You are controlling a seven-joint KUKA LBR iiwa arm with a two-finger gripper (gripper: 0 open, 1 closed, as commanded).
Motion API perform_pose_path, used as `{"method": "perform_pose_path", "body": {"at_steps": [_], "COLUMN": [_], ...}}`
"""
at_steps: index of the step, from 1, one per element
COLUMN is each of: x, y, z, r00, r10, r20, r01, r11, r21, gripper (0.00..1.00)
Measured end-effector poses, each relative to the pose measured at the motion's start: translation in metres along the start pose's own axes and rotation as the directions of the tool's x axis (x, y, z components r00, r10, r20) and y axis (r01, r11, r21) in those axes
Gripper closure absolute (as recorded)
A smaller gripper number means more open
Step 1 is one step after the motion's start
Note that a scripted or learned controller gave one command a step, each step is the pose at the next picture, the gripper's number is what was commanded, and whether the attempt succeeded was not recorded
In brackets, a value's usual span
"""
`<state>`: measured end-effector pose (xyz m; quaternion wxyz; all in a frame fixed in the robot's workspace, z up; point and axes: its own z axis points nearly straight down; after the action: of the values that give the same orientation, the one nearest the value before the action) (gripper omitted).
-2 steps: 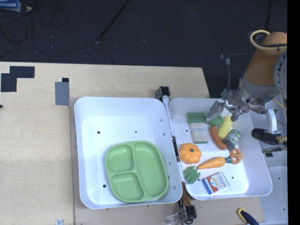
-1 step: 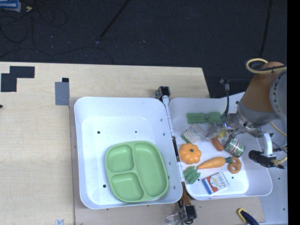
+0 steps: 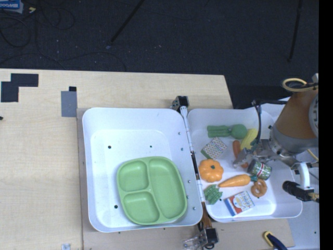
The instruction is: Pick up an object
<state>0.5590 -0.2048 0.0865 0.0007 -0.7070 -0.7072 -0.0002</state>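
Orange carrot (image 3: 234,180) lies just below the gripper (image 3: 248,159) in the right bin (image 3: 281,208), long axis near level across the view, thick end toward the arm side, tip toward the pumpkin (image 3: 210,170). Gripper sits low among the clutter; whether it is released or clenched I cannot tell, and nothing is visibly held. A can (image 3: 260,169) lies just beside it on the arm side, tilted; yellow corn (image 3: 249,137) lies just above, slanting up toward the arm. Judgement: the pick is at the descent stage. To do it well, close across the carrot's short width near its middle, not along its length, and keep clear of the can, which looks likely to roll or jam the grip. Left bin (image 3: 99,139) with green tray (image 3: 151,191) lies well apart, across the divider.
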Motion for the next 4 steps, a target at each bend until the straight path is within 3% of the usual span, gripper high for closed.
{"method": "perform_pose_path", "body": {"at_steps": [1,2,3,4], "x": [0.0,0.0,0.02,0.02], "y": [0.0,0.0,0.057,0.056], "z": [-0.006,-0.006,0.0,-0.006], "r00": [1.0,1.0,1.0,1.0], "r10": [0.004,0.004,-0.001,-0.002], "r20": [-0.004,-0.004,0.001,-0.002], "r01": [-0.004,-0.004,0.001,0.002], "r11": [1.0,1.0,1.0,1.0], "r21": [0.006,0.006,-0.001,0.005], "gripper": [1.0,0.0,0.0,1.0]}}
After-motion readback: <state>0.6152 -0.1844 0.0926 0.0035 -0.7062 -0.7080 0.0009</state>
